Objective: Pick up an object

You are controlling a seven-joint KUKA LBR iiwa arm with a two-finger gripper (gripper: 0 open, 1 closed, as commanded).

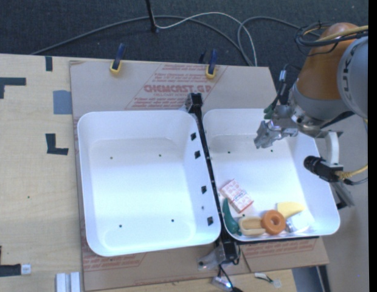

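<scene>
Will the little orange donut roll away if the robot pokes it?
Probably not. The orange donut lies flat, so it would likely slide rather than roll. It is crowded by the yellow piece and tan piece, which should block it. It looks light.

Two white bins: left bin (pixel 97 132), right bin (pixel 310 181); one orange ring (pixel 273 222); one red-white packet (pixel 236 195); two clamps (pixel 118 59) (pixel 211 64).

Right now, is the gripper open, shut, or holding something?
Gripper: cannot be told from this view; it sits over the far end of the right bin, with no object seen in it.
</scene>
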